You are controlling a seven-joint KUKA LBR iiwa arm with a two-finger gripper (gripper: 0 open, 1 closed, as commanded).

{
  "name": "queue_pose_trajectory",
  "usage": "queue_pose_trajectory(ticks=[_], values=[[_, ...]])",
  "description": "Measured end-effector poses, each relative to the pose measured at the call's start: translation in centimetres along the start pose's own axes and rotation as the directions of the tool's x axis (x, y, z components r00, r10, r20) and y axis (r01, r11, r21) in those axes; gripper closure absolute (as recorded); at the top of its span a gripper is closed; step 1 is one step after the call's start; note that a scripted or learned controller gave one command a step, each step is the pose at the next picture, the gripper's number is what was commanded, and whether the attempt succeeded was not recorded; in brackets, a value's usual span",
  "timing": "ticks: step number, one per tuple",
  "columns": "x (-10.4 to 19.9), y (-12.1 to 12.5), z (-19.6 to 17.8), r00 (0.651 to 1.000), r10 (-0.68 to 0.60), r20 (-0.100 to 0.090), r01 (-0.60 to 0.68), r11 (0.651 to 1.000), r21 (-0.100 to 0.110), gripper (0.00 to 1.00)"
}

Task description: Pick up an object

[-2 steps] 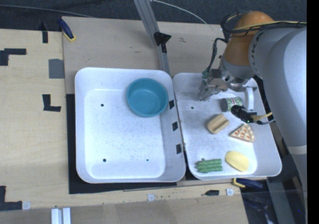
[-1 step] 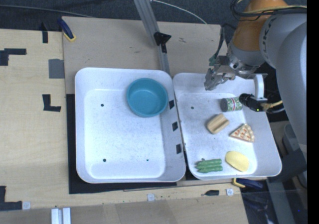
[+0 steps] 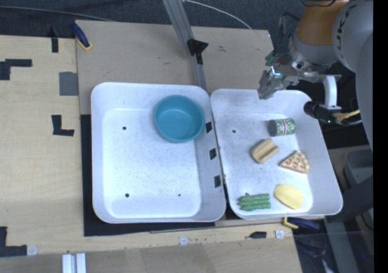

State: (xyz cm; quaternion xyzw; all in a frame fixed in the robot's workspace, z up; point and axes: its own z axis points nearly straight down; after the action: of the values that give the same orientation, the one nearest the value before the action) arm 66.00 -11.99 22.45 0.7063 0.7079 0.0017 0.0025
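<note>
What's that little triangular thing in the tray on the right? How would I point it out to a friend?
Start at the right-hand white bin, the one holding several small items. Along its right side, below the green can and above the yellow lemon-like piece, lies a toy pizza slice. It is the only triangle there, orange with a tan crust edge.

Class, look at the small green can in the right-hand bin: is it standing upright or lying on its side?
Lying on its side: the green can shows its long side, round end facing left.
</note>
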Motion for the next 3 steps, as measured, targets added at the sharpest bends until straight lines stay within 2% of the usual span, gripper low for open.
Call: queue_pose_trajectory(ticks=[1,3], values=[[0.1,0.0,-1.4,1.000,0.001,-0.002,-0.001,1.000,0.006,1.00],[10.8,-4.5,0.7,1.000,-0.004,-0.002,0.004,1.000,0.011,1.00]])
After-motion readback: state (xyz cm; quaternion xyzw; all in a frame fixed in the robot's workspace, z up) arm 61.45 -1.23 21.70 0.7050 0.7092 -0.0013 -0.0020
